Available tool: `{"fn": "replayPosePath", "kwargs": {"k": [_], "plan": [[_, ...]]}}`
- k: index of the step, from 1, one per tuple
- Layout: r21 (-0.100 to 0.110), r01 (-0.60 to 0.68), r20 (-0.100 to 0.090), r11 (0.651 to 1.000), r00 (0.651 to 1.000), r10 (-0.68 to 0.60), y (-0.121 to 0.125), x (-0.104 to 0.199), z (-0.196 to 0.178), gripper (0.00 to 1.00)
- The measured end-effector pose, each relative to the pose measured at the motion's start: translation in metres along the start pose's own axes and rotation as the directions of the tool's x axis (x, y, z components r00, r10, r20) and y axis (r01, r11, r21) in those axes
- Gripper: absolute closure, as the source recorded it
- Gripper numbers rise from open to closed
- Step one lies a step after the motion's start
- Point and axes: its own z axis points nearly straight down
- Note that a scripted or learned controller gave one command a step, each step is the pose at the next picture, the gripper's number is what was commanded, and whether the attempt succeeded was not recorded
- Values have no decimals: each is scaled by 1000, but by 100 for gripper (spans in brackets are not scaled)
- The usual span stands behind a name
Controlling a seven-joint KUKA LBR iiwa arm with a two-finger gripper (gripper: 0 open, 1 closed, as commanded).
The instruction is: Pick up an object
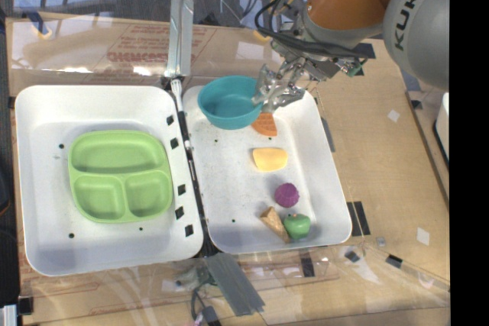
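1. Pincer (276, 94) is hovering at the far edge of the right bin (325, 164), right at the rim of the teal bowl (229, 103) and just above the orange piece (266, 124); I cannot tell how its jaws are set, the metal is too cluttered to read.
2. Nothing is showing between them, so I'm judging the pick as not yet made.
3. Candidates are lining up along the bin's right side: yellow piece (270, 159) mid-bin, purple ball (287, 195) nearer, then the green toy (298, 225) touching a tan wedge (273, 221) at the near edge.
4. Left bin (38, 164) is carrying the green divided tray (120, 175).
5. Best play, in my view: straddling the bowl's thin rim squarely, closing fully before lifting, and rising straight so the bowl isn't tipping or dragging the orange piece.
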Motion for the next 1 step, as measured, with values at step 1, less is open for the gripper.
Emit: {"fn": "replayPosePath", "kwargs": {"k": [1], "plan": [[-14, -146, -11, 989, 989, 146, 68, 35, 14, 100]]}}
